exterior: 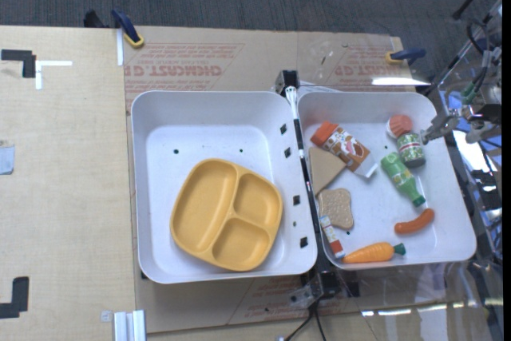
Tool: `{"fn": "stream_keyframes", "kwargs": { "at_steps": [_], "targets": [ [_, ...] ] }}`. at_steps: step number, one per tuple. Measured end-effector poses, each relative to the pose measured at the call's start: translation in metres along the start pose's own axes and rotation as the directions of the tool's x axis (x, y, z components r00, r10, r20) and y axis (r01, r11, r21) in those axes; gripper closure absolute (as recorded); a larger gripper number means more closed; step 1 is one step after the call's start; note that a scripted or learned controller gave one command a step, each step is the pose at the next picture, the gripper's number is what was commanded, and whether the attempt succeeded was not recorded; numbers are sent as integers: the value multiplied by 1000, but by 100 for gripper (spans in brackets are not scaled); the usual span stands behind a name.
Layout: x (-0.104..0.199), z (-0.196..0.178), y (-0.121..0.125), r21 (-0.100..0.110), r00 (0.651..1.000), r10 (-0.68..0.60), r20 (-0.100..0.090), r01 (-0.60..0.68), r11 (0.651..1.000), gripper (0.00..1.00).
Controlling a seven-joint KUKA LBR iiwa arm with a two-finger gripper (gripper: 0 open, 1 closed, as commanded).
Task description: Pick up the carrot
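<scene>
Camera view from above has the grey two-finger pincer (441, 126) at the far right rim of the right-hand shallow white plastic bin (447, 196), reaching in over the wall. Whether it is apart or together cannot be told; it is too small and blurred against the clutter behind it.

Just beside its tip, toward the bin's middle, stands a small green can with a pale label (410, 148), with a round salmon-red piece (400, 124) above that. Below the can lies a green plastic bottle (402, 178), then a short reddish-orange sausage (413, 223).

The orange toy carrot with a green top (371, 253) lies well apart from the pincer, down by the bin's near wall, flat, its green end pointing toward the pincer's side. Nothing touches it.

Farther from the pincer, across the bin, are an orange-and-white carton (342, 146) and a brown slice of toy bread (337, 208).

Beyond them, the left-hand white bin (152, 172) holds a yellow three-compartment plate (227, 213).
</scene>
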State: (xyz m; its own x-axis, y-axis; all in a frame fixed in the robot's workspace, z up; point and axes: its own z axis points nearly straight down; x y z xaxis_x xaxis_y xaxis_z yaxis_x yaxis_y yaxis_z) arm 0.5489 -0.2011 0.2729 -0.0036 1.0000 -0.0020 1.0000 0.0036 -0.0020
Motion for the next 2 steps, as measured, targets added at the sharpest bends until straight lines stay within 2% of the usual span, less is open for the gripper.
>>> {"fn": "stream_keyframes", "kwargs": {
  "at_steps": [1, 2],
  "targets": [
    [55, 58, -62, 1, 1000, -3, -1, 3, 1000, 0],
    [113, -60, -68, -5, 977, -214, 3, 214, 977, 0]
  ]
}}
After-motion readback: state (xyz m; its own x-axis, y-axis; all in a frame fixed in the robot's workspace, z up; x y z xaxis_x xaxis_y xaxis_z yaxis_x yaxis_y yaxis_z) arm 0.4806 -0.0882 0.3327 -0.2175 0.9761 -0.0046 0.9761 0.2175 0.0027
